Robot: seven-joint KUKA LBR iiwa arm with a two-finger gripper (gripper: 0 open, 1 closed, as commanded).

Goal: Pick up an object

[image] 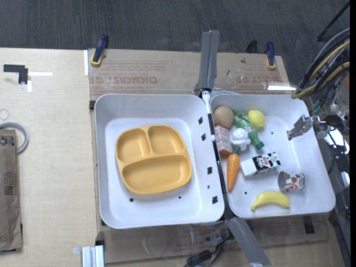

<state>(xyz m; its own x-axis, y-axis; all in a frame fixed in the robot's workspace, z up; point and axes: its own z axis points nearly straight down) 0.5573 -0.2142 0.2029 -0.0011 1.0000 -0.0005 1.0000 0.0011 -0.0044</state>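
The right bin (311, 204) holds several objects. A brown round fruit (223, 115), a lemon (256, 117), a green bottle-like item (248, 129) and a white item (240, 138) crowd its far left corner. A reddish box (223, 141) lies beside them. Below lie a carrot (232, 171), a cow-patterned carton (266, 163), a small can (291, 181) and a banana (270, 200). My gripper (299, 128) hangs over the right bin's far right side, apart from every object, with nothing seen in it.
The left bin (103, 166) carries a yellow divided plate (153, 158). A grey divider post (208, 60) rises between the bins at the back. Cables and the arm's body (334, 110) crowd the right edge. A brown paper bag (8, 182) lies at far left.
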